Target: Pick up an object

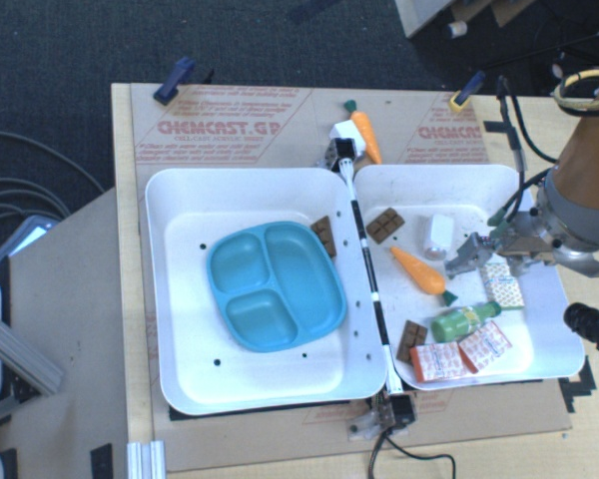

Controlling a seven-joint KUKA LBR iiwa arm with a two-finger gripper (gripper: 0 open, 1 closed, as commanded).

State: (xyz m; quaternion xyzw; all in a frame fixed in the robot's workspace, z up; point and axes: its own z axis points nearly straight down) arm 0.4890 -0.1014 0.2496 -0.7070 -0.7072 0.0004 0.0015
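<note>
Orange carrot (pixel 419 268) sits just left of gripper (pixel 472 255); can't tell how gripper's set, so centre over carrot's middle, align across it, descend straight

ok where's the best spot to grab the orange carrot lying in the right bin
Probably across the thick middle of the orange plastic carrot, coming straight down from above. It lies flat on the floor of the right white bin, slanting from upper left to lower right, so the fingers should close across its width. Both flanks look free there.
</note>
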